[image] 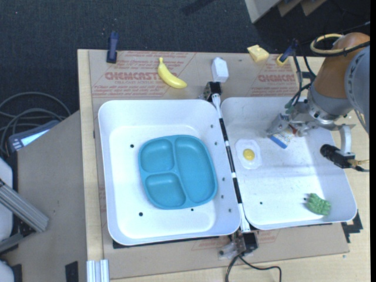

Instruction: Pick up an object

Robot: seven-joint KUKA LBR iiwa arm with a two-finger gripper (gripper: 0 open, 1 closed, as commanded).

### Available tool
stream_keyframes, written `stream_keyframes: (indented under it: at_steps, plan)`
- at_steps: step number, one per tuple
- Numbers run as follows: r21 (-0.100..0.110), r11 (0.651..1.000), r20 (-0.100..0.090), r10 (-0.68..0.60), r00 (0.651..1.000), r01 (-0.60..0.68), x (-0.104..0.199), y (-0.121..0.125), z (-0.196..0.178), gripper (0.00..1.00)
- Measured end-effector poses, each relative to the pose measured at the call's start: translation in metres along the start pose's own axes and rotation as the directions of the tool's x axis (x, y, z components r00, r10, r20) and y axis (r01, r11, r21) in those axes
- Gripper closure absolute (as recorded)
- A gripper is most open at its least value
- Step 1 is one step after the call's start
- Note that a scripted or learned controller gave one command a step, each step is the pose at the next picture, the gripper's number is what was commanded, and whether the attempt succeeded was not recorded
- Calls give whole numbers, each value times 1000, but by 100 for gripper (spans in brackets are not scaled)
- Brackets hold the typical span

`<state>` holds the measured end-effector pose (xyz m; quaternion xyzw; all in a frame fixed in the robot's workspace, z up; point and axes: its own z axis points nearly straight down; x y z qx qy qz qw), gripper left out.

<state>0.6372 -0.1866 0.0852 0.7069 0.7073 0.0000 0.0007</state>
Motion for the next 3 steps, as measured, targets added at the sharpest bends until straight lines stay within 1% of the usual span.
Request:
stream_keyframes:
  at_steps: [1, 2, 3]
  plan:
    - [-3, 1000, 2, -1, 1000, 1, 0, 1, -10, 100]
    - [-2, 1000, -2, -1, 1000, 1, 81, -15, -1, 100]
    - [-1, 1000, -1, -1, 1000, 1, 137, -53, -100, 100]
